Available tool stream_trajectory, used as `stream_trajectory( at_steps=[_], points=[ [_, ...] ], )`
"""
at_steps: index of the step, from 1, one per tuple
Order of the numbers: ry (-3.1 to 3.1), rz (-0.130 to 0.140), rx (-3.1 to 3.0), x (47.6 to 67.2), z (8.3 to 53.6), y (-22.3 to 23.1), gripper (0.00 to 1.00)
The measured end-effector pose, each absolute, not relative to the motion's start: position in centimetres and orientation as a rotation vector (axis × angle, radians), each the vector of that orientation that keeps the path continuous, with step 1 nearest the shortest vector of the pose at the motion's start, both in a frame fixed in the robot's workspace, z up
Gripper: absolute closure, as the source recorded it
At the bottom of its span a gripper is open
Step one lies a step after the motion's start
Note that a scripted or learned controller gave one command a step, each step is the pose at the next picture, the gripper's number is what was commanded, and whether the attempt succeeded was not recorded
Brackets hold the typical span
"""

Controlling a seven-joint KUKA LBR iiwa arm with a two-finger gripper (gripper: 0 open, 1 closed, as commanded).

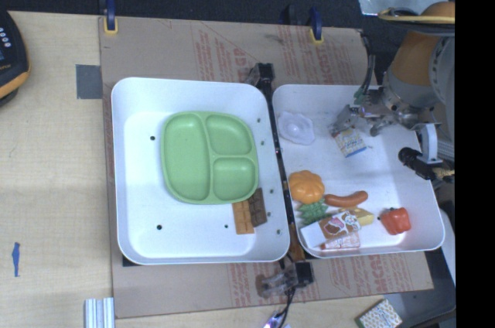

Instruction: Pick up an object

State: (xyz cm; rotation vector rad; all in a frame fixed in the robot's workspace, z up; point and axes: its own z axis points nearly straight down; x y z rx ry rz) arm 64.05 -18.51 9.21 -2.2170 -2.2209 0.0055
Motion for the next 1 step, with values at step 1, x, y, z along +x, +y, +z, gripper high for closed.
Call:
stream_trajectory(
  at_steps=[1],
  points=[
    [-2.228, 0.008, -2.209, 64.11, 10.28, -18.41, 1.00]
  ],
)
